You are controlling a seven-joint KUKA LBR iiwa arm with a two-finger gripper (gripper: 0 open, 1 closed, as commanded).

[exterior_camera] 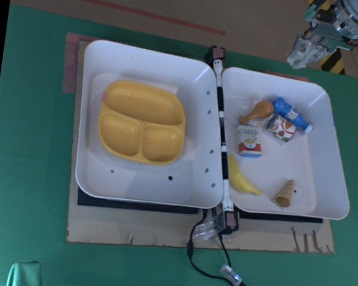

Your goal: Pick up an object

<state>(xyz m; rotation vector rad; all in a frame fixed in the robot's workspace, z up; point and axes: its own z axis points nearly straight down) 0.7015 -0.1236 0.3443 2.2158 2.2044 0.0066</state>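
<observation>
camera view | claw (306, 54) above right white bin's (331, 187) far edge, holding nothing, open/closed: can't tell | candidate: yellow plastic toy banana (242, 180) at bin's near-left, apart from neighbours | likely light, stiff, slick; pinch across mid-curve

Right bin's got a drumstick (257, 112), blue bottle (292, 114) and small can (279, 127) bunched up top, carton (249, 141) below, banana (242, 179) and cone (284, 193) lowest.
</observation>
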